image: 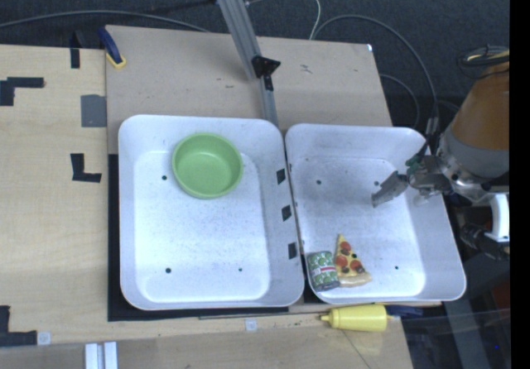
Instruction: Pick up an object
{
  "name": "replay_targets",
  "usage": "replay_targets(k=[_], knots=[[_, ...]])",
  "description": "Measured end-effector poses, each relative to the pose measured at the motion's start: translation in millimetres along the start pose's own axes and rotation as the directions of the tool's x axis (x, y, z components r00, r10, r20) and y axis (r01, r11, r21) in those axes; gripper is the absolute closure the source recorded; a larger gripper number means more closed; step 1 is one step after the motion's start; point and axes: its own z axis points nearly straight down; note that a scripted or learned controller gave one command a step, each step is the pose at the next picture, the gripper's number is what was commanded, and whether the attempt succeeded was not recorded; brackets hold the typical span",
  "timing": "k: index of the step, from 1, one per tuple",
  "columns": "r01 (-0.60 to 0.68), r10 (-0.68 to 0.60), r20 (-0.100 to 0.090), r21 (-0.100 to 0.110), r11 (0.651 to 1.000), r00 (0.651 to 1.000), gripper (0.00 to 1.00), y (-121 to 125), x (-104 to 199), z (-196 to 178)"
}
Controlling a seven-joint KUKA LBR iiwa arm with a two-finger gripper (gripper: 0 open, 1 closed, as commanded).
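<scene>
At left we see a green bowl [207,165] at 11 o'clock in the left bin [145,276]. In the right bin [439,276], a can [322,270] and pizza slice [350,262] lie touching at 7 o'clock. The gripper [389,190] hovers at 2 o'clock; whether it is open we cannot tell.

Arm: grey, with an orange band above the wrist, entering from the right edge of the camera view at mid-height. Wrist: angled down and to the left. Pincer [387,192]: dark, at the arm's leftmost end, one narrow grey finger [391,188] slanting down-left to a tip lower than the wrist. Nothing visible between the fingers. A white fitting sits low on the arm's right side.
</scene>
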Motion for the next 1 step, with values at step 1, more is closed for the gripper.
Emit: replay_targets(k=[1], knots=[[-0.001,0.001,-0.001,0.001,1.000,1.000,0.00,-10.6,1.6,50.6]])
